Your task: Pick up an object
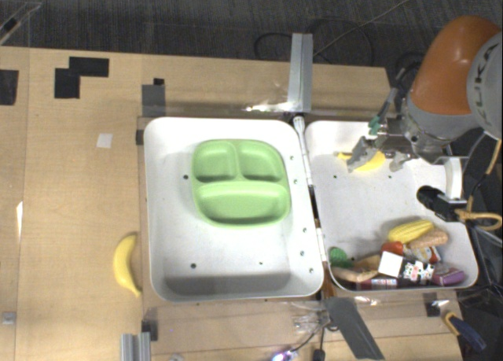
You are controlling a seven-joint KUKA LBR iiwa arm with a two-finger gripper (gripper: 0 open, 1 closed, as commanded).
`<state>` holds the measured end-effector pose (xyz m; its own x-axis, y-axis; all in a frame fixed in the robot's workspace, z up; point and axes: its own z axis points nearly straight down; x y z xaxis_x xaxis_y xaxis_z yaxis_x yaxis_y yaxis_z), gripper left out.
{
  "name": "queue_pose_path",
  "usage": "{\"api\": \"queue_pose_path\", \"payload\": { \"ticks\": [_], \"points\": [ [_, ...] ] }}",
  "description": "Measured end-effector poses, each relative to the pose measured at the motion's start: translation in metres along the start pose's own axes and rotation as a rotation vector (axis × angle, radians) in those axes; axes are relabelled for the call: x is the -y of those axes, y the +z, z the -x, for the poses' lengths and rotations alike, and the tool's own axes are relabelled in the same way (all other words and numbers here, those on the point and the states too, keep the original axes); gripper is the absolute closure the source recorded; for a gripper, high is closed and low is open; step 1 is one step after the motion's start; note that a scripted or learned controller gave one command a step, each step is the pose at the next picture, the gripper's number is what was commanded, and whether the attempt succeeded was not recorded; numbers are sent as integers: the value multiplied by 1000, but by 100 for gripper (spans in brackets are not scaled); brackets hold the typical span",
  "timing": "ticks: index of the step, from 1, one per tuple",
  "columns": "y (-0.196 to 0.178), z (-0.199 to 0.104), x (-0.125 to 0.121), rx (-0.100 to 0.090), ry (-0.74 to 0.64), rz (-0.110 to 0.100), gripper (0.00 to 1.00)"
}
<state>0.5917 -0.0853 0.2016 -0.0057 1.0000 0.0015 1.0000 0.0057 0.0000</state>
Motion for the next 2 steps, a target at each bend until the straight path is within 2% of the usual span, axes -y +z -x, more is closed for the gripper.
{"api": "queue_pose_path", "payload": {
  "ticks": [1,2],
  "points": [
    [104,35,-77,2,-100,1,0],
    [92,34,-79,2,-102,6,100]
  ]
}}
